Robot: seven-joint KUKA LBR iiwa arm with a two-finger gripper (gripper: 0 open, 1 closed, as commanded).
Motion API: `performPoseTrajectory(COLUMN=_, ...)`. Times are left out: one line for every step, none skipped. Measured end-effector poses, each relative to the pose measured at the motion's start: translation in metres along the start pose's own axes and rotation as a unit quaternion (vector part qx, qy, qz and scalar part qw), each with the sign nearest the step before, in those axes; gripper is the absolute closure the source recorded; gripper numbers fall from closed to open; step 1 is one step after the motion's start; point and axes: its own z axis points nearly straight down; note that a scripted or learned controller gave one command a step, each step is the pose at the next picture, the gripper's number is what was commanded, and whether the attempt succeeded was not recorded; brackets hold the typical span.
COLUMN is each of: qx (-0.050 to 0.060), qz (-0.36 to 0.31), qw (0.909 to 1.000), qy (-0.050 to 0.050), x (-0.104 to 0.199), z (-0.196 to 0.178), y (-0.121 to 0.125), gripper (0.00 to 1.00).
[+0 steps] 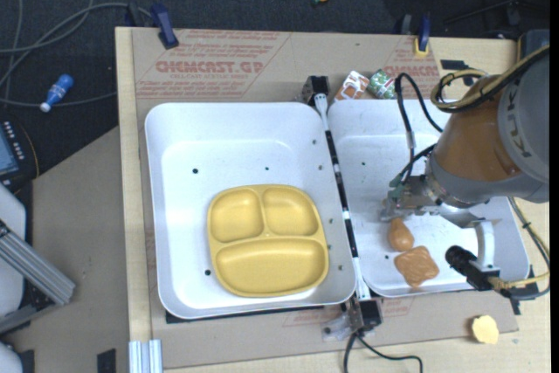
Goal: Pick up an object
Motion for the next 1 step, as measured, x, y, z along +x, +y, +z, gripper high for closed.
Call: performPoseTrajectory(qx=-0.007, qz=-0.006, qw=1.0000, qy=0.001, x=0.0708, z=-0.1169, y=0.0193, gripper=1.00)
